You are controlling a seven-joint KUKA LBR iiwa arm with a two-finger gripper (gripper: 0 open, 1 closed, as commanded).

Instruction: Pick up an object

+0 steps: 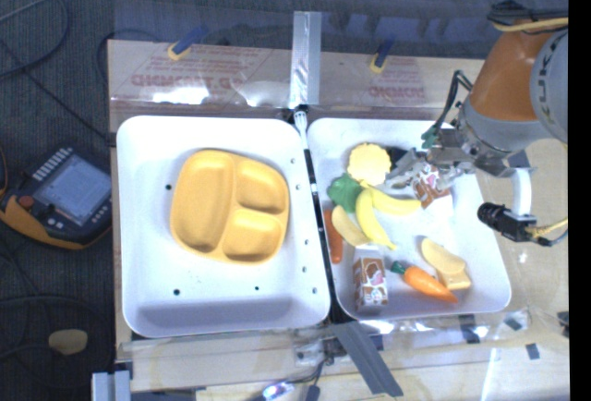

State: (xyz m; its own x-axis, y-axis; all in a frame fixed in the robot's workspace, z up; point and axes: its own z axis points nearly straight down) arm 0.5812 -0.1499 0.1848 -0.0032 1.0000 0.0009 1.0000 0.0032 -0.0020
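The gripper (427,166) is seen low in the right bin (494,284), over its far part; whether it is wide or narrow cannot be told. Just beside it a small brown-and-white carton (432,187) is tilted, with a banana (380,210) touching on the left and a yellow ruffled piece (368,163) farther left. No object is judged secured. Crowding is the risk: the banana could be nudged, or the tilted carton could slip. A yellow divided tray (230,204) sits in the left bin (148,297).
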